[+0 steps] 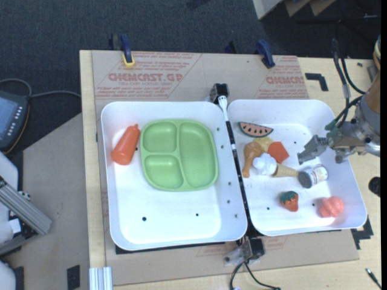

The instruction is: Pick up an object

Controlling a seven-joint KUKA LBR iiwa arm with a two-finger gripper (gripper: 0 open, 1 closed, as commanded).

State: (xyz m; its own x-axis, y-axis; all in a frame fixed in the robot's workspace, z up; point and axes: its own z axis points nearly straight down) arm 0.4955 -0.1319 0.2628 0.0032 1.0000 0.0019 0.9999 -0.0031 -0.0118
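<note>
The gripper (315,148), fingers seemingly spread and empty, is hovering at the jar's (313,176) twelve o'clock, needing centring before descending.

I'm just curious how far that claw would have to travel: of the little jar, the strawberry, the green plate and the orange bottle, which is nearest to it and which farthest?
From the gripper, in the camera view:
1. Little jar, just below it in the right bin.
2. Strawberry, lower in the right bin.
3. Green plate, middle of the left bin.
4. Orange bottle, at the left bin's far left.

The arm (369,110) runs off the right edge; the gripper (323,147) blurs, and the small jar (313,176) beneath is perhaps partly covered
</note>
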